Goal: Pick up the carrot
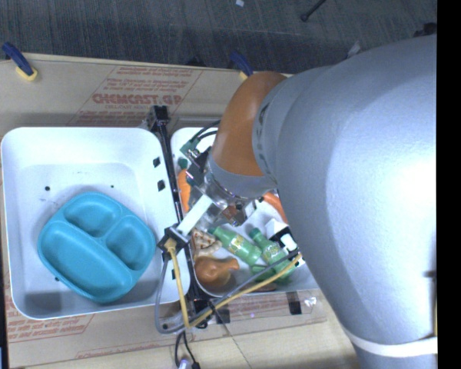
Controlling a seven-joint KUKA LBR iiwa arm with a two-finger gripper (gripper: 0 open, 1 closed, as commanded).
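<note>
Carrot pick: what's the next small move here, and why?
Probably a short lift to clear the view before committing. The arm covers most of the right bin, and the carrot shows just as an orange sliver along that bin's left wall, beside the green bottle and brown food item. The pincer's aim can't be judged from here.

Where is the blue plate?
The blue divided plate lies in the left white bin, toward its front, across the divider from the cluttered right bin under the arm.
</note>
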